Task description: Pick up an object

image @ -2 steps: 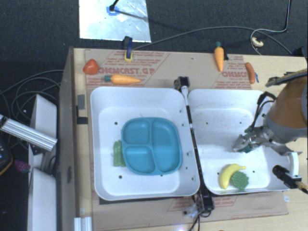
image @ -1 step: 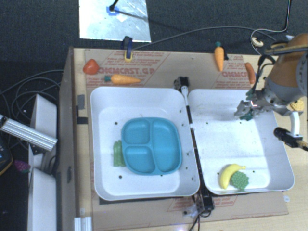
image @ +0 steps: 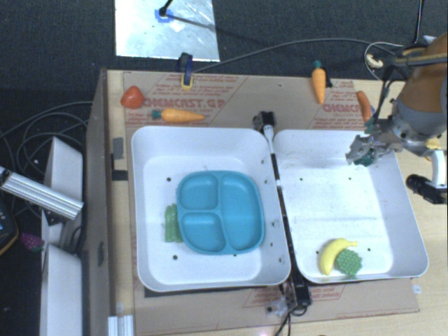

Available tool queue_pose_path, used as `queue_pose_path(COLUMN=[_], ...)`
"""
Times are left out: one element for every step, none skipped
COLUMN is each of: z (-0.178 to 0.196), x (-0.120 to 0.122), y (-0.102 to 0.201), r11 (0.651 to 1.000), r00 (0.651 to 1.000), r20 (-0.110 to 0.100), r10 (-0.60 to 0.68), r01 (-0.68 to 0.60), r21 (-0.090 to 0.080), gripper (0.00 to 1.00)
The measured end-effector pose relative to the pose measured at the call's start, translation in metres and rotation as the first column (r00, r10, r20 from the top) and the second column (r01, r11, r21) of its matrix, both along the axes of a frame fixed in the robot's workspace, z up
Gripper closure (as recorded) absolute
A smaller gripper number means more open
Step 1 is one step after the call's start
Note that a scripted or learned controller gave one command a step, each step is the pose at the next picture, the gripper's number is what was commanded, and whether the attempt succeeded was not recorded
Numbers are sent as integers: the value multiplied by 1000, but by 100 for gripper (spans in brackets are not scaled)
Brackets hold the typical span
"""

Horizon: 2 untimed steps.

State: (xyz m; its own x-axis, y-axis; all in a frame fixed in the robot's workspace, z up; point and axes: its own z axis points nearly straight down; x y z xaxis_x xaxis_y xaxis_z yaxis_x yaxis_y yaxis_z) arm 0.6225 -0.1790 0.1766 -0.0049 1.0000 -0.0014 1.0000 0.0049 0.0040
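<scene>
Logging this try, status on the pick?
Pincer over the right bin's far corner, nothing seen in it. Banana and green piece lie touching by the near wall. Path between looks bare.

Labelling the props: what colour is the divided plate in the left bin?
Light blue; the divided plate shows clearly in the camera view, inside the left bin.

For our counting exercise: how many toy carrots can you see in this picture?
3, all on the cardboard behind the bins: one lying at left, one upright in the middle-right, one near the arm.
</scene>
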Motion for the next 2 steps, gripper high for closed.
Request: queue_pose_path(z=[64, 68], x=[8, 32], y=[41, 42], r11=[1000, 1000], r00=[1000, 1000], r20=[1, -1], r10=[1, 1], r01=[-1, -1], r21=[1, 0], gripper=[100, 100])
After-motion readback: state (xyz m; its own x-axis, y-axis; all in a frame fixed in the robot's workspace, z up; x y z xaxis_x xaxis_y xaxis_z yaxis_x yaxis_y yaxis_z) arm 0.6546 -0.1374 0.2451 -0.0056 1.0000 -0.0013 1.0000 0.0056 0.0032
